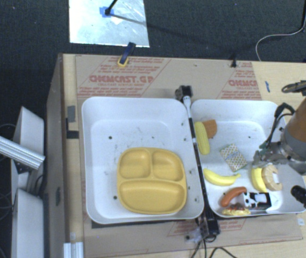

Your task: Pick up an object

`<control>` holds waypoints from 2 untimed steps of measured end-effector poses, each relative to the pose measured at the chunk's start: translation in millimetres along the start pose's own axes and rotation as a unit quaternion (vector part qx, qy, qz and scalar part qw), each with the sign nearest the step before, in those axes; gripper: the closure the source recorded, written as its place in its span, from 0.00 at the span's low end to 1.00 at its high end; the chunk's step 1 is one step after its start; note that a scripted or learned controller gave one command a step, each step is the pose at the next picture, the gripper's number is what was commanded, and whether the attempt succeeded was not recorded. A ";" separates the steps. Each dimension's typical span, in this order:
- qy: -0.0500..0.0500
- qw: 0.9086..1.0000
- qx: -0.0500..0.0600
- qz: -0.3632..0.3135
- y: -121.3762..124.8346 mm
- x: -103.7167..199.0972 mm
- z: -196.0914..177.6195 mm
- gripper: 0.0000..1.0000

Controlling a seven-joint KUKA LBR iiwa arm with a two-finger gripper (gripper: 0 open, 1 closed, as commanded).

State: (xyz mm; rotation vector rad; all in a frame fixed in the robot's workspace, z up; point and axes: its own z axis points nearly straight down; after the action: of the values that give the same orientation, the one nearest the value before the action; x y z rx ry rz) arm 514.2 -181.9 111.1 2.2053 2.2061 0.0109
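My gripper (262, 157) reaches into the right bin (233, 120) from the right, below the arm's orange band. It hangs over the bin's right side, just above a short yellow banana piece (257, 179) and a tan bagel (272, 177). To its left lies a checkered pouch (233, 157). Further left are a whole banana (220, 177), a corn cob (201, 137) and an orange-brown chunk (211, 128). A red sausage (232, 195), a black-and-white toy (257, 200) and yellow fries (233, 212) lie along the front wall. I see nothing between the fingers.
The left bin (104, 117) holds a yellow divided plate (152, 179). A black clamp (184, 93) sits on the rims where the two bins meet. A black cable (276, 123) loops beside the wrist. Cardboard (142, 74) lines the bench behind the bins.
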 end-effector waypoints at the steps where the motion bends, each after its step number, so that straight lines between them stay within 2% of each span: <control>1: 0.005 1.000 0.009 -0.001 -13.2 15.9 -17.8 1.00; 2: 0.005 1.000 0.009 -0.001 -25.7 25.0 -58.0 1.00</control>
State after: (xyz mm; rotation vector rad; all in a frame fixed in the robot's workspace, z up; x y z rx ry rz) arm 487.3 -156.3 168.3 2.2163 2.2232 0.0027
